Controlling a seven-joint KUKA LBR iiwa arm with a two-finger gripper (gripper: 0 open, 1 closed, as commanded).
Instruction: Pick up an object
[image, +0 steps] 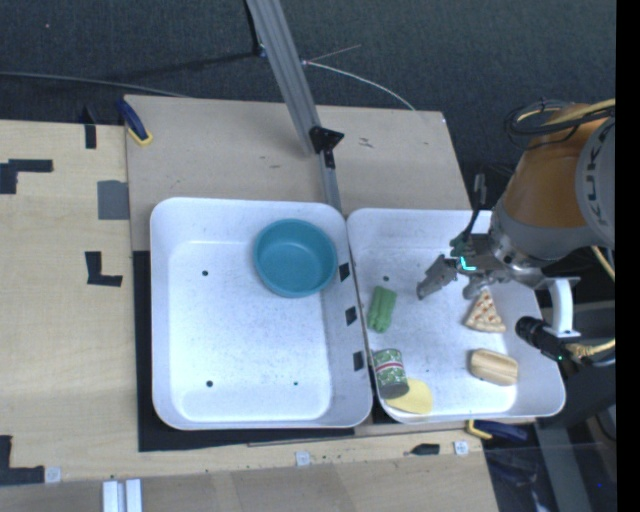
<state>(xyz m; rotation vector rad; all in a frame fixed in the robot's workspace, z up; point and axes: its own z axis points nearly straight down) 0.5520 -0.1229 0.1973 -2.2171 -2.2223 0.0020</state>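
Observation:
My gripper hangs over the upper middle of the right bin, open, with nothing between its fingers. One dark finger points down-left; the other sits close to a pizza-slice toy just below and to the right. A green oblong piece lies left of the gripper, apart from it. A tan bread roll rests near the bin's lower right. A small can and a yellow piece lie at the bin's lower left.
A blue bowl stands at the top of the left bin. A grey metal pole slants in from the top toward the divide between the bins. The arm's orange band looms over the right bin's right side.

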